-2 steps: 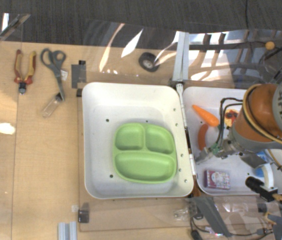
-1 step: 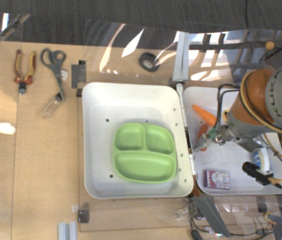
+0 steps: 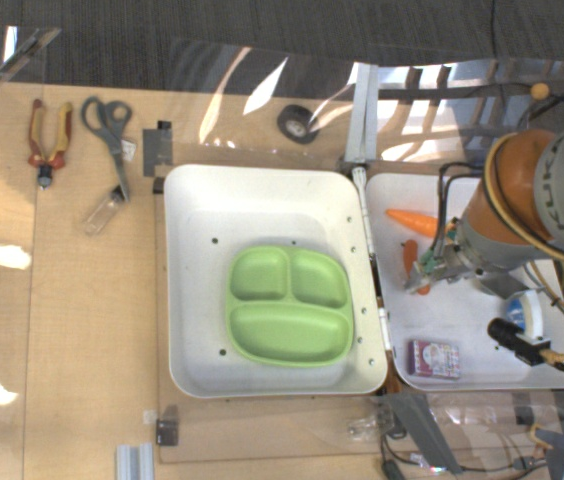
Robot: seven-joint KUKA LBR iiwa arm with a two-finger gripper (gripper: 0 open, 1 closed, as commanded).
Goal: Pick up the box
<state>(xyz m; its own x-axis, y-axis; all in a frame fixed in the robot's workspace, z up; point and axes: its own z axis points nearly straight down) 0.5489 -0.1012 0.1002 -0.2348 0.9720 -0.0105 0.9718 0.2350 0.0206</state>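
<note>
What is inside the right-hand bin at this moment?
The right bin holds a small box near its front edge, a carrot at the back, and the gripper. The arm covers the rest.

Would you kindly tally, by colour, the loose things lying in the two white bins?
Green: 1, the divided plate
Orange: 1, the carrot
Purple: 1, the box
Red: 1, a small item beside the gripper
Total: 4

I am seeing the gripper (image 3: 424, 271) hanging in the right bin (image 3: 394, 303) — the box (image 3: 433, 359) is lying near, by the front wall.
</note>
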